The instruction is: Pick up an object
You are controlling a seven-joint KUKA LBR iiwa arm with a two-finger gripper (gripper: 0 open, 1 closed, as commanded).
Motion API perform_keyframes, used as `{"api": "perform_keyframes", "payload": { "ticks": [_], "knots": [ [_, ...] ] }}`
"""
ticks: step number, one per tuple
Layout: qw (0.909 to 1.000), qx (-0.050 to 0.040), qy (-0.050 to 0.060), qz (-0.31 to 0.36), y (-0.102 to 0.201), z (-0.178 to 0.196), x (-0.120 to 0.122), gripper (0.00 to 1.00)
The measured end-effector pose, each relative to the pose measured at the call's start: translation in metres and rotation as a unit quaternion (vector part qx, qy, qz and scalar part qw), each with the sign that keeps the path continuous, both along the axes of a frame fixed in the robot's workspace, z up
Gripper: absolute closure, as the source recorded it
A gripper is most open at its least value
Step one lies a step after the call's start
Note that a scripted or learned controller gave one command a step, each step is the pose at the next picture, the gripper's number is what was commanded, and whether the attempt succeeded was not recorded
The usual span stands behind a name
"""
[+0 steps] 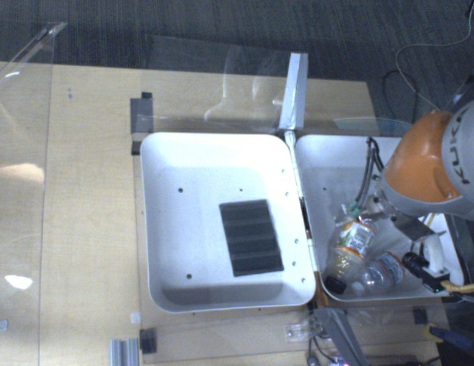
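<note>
White bins (168,227) on wooden bench (69,204)

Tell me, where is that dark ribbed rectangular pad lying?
The dark ribbed rectangular pad lies flat in the left white bin, right of its centre, near the divider beside the right white bin.

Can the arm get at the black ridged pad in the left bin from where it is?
Probably yes. The black ridged pad lies flat and alone in the left bin, nothing over it; the arm hangs over the right bin.
</note>
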State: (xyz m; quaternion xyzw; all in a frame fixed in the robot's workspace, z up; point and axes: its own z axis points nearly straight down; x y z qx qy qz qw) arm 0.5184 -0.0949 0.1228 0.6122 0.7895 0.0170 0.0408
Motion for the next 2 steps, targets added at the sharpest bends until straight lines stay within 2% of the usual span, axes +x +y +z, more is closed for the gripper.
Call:
{"api": "perform_keyframes", "payload": {
  "ticks": [1,2],
  "knots": [
    [0.9935,0.0117,0.019,-0.112,-0.001,-0.028,0.015,1.00],
    [0.9992,0.0115,0.039,-0.002,0.014,0.063,0.058,1.00]
  ]
}}
